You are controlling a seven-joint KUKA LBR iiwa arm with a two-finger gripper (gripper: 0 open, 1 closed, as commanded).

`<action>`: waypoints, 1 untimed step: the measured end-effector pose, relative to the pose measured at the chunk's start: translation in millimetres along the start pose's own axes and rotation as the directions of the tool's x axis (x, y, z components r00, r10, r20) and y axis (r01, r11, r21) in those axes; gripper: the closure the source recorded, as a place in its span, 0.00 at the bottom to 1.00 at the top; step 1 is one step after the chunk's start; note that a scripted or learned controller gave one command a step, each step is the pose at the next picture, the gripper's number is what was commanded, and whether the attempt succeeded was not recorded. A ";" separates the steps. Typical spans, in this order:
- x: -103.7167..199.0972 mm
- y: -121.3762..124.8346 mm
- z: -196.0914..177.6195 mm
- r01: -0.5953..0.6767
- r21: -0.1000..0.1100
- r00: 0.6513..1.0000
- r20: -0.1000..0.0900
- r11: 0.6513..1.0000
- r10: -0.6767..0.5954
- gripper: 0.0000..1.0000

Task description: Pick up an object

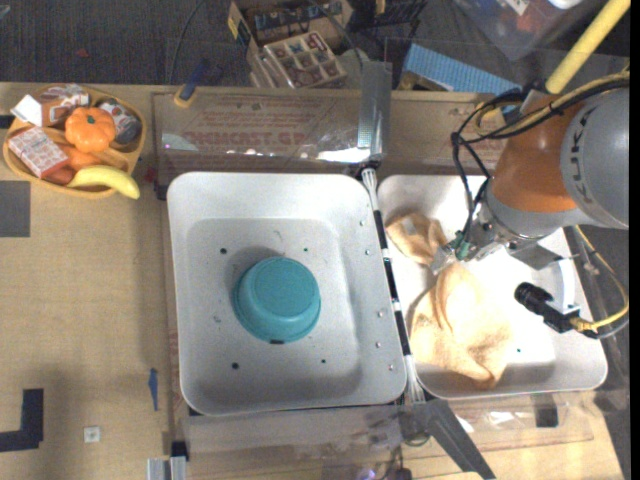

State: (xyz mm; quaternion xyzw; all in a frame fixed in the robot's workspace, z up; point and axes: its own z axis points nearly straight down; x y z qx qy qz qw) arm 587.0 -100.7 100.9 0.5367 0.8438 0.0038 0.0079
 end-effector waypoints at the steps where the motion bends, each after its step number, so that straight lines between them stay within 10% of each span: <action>1: 27.1 59.7 -84.1 -0.030 0.013 1.000 -0.007 0.999 0.030 1.00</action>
